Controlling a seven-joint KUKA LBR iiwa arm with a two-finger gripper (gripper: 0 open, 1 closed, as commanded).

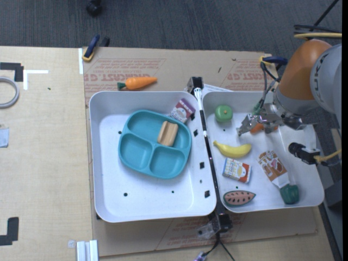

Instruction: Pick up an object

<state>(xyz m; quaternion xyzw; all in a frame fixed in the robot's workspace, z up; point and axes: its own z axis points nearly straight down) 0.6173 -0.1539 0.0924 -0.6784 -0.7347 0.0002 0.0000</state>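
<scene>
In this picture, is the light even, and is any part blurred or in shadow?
Camera view: even, soft light; the white right bin shows faint shadows under the grey arm; the metal gripper looks slightly blurred; the teal divided plate is sharp, without glare.

2 bins [103, 200], 1 tray [155, 144], 1 banana [232, 149], 1 carrot [138, 82].

Tray [142, 155] with bun [167, 133] sits in the left bin [109, 194]; right bin [312, 192] holds apple [223, 112] behind banana [232, 149], melon slice [240, 198] in front.
</scene>
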